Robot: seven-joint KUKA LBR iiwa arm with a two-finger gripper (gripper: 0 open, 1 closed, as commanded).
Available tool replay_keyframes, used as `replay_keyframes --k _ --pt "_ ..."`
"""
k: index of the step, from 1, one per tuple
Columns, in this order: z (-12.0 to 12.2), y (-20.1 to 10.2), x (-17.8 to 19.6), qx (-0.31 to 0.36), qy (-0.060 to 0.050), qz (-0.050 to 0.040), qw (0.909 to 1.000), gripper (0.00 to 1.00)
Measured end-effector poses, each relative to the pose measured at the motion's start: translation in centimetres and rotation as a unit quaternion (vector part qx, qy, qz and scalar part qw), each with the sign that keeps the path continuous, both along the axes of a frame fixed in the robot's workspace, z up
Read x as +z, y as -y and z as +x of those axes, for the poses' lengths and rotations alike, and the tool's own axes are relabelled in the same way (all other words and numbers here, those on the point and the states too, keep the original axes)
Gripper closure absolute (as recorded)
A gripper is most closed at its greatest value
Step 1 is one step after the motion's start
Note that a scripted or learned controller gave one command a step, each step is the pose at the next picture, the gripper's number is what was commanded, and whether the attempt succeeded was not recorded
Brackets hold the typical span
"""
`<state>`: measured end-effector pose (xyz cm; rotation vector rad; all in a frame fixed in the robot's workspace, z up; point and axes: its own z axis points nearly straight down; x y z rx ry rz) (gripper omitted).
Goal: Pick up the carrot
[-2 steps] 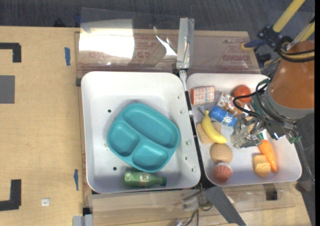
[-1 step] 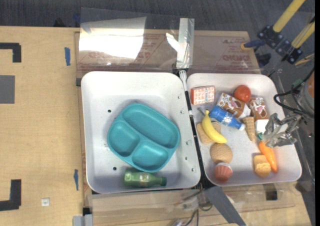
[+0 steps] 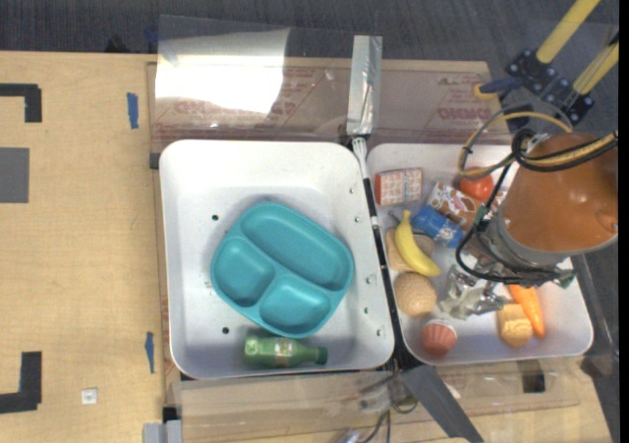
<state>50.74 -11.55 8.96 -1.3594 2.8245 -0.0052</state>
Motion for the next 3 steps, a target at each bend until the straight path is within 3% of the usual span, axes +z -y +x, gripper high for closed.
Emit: replay_keyframes --k 1,2,3 --pt "5.4 6.6 8.4 0.122 0.002 -0.0009 0.9925 1.0" --pt "5.4 6.5 8.2 0.123 0.0 0.0004 0.9924 0.0" --pt "0.1 6.5 0.7 0.048 0.009 -0.0044 0.9988 0.0"
